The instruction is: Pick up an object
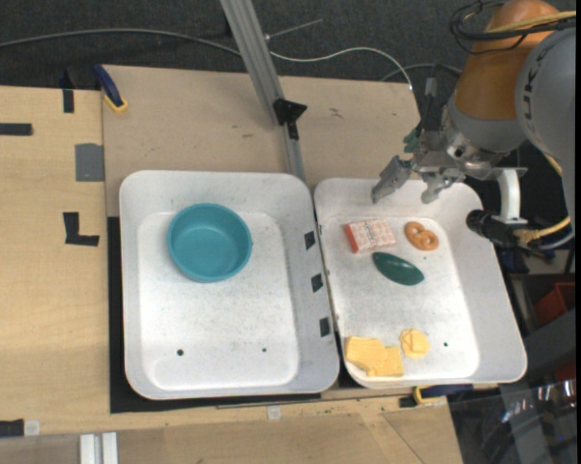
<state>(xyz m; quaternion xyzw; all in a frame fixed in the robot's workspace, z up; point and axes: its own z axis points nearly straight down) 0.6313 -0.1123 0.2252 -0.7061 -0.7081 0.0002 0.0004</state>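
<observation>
My gripper [409,188] hangs over the far edge of the right bin [483,356], its two fingers spread open with nothing between them. Just in front of it lie a small red-and-white packet [369,235] and an orange pretzel-shaped piece [421,236]. A dark green oval object [398,268] rests a little nearer, in the bin's middle. At the bin's near edge sit a yellow wedge [373,356] and a small yellow lump [415,342]. The gripper touches none of them.
The left bin [145,356] holds a teal bowl [209,242]. A slanted metal pole [258,51] with a black clamp stands behind the bins. Cables run across the dark floor beyond the wooden bench.
</observation>
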